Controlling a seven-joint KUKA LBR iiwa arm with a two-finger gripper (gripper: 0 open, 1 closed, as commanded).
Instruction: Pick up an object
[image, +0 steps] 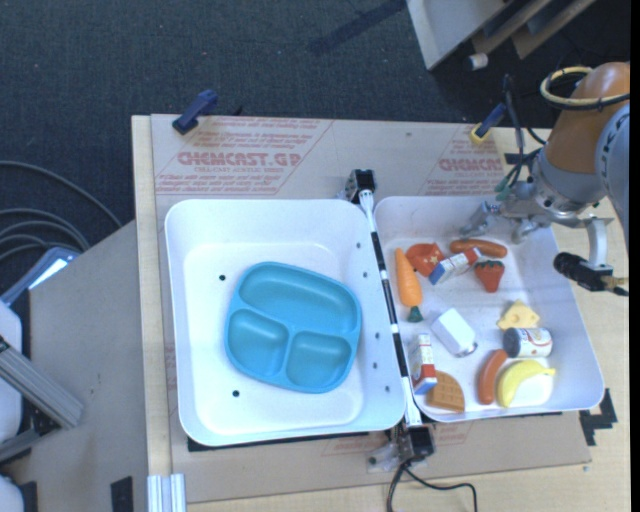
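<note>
The grey arm's hand (497, 218) is hovering at the far edge of the shallow white right-hand bin (585, 345), just beside the long reddish-brown sausage-shaped toy (478, 247); I cannot tell how it is set. Nothing is showing in its grip, so the pick is looking not yet made. The candidates are lying in that bin: an orange plastic carrot (407, 279), a yellow plastic banana (523, 381), a white block (455, 330). The blue divided plastic tray (292, 326) is sitting in the left-hand white bin (190, 300).
</note>
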